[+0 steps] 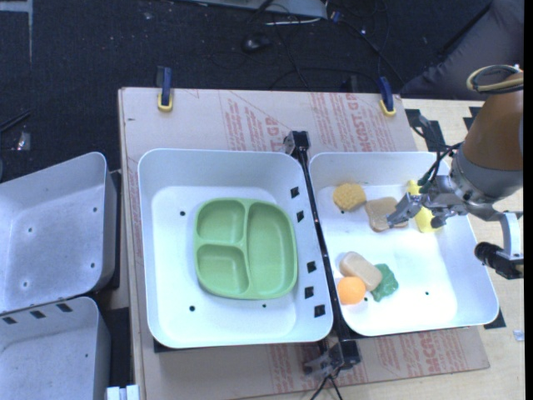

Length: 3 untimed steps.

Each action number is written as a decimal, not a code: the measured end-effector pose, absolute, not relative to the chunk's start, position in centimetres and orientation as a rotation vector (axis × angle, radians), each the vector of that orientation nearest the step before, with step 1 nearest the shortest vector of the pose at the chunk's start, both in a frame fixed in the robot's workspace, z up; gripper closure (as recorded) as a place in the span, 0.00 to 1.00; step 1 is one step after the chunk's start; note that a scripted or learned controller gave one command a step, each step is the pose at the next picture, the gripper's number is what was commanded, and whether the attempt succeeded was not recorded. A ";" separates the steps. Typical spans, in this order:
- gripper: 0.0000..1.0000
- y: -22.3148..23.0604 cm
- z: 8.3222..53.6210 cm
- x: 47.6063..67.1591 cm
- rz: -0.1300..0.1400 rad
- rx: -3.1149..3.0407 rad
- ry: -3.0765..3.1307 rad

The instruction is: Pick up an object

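Note:
The right bin [450,298] holds several small items. A round yellow biscuit-like piece [350,196] lies at its back left, with a tan slice [380,213] just right of it. My gripper [405,209] hangs low over the back of this bin, its tip right at the tan slice's right edge. A yellow object [425,219] shows partly behind the gripper. Nearer the front lie a beige block [360,266], an orange ball [351,291] and a green piece [386,280], close together. Nothing visibly hangs from the gripper.
The left bin [158,223] carries a green divided plate [246,248]. A black divider [312,240] runs between the bins. The grey arm with its orange band [495,127] reaches in over the right bin's back right corner. Another white tray [50,223] sits off the bench at left.

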State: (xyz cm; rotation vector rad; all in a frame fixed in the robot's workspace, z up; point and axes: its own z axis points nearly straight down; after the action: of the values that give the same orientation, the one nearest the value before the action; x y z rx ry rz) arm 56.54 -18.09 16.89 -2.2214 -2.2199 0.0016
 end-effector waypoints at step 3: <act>1.00 -17.1 17.7 58.0 -0.001 -2.220 -2.226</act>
State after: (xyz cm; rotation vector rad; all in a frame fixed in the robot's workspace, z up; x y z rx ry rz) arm 58.01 -17.13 17.73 -2.2204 -2.2259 -0.0013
